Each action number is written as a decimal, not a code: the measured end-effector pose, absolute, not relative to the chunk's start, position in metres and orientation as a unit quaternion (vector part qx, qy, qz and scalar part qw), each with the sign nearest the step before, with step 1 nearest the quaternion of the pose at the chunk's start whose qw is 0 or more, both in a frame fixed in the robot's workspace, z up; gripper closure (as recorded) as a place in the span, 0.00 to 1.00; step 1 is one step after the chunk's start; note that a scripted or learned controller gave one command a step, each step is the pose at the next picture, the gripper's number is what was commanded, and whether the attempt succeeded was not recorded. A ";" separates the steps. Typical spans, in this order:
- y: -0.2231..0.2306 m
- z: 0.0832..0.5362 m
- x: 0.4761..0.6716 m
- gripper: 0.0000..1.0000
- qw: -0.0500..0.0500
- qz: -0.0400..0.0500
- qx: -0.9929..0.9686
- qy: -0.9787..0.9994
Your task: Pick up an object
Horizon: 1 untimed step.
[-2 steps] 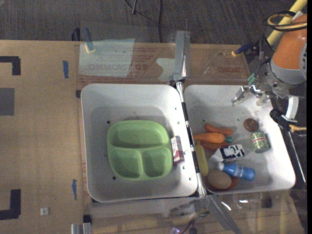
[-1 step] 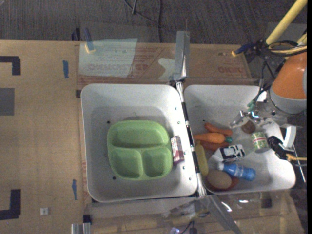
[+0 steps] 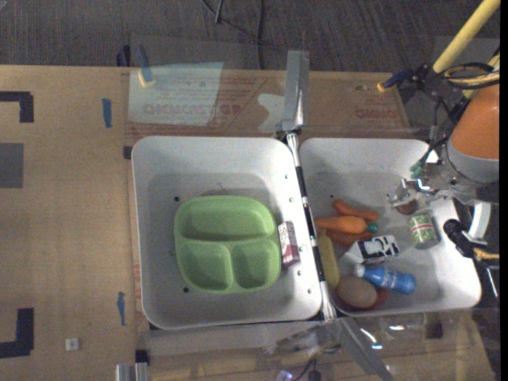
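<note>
The arm (image 3: 475, 137) reached over the right bin (image 3: 349, 161) from its far right side, and the gripper (image 3: 409, 190) hung low near that bin's upper right, just above a small brown thing (image 3: 407, 206) whose kind could not be made out. Whether the gripper was released or clenched could not be told, and nothing showed as held. The step looked like the approach, the pick not yet made.

Taking the green-labelled can (image 3: 423, 230) as landmark: it was a short cylinder, likely metal with a paper wrap, lying just below and right of the gripper. Left of it lay two carrots (image 3: 349, 219), orange, tapered and smooth. Below and left of it sat a black-and-white carton (image 3: 378, 248), boxy. Further below lay a blue bottle (image 3: 389, 279) with a white cap, rounded and probably slick. Lower left again sat a tan egg-shaped piece (image 3: 356, 291), touching something red, with a yellow banana-like stick (image 3: 328, 260) along the bin's left wall.

The left bin (image 3: 151, 213), well left of the can, held a green tray (image 3: 226, 240), moulded plastic with three compartments, and a small packet (image 3: 287, 241) at its right edge.

The next move would call for a straight descent onto one thing, likely the brown one or the can, with a grip square across it, since round shapes could roll away.
</note>
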<state>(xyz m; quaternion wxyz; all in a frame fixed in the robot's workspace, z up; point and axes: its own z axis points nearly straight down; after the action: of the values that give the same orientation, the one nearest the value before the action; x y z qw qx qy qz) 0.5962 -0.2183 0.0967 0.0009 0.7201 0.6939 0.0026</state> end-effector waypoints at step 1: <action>-0.198 0.211 0.640 1.00 0.002 0.001 0.750 0.661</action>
<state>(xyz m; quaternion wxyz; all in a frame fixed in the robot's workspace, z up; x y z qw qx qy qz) 0.6396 -0.1982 0.2113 0.0019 0.7501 0.6613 0.0005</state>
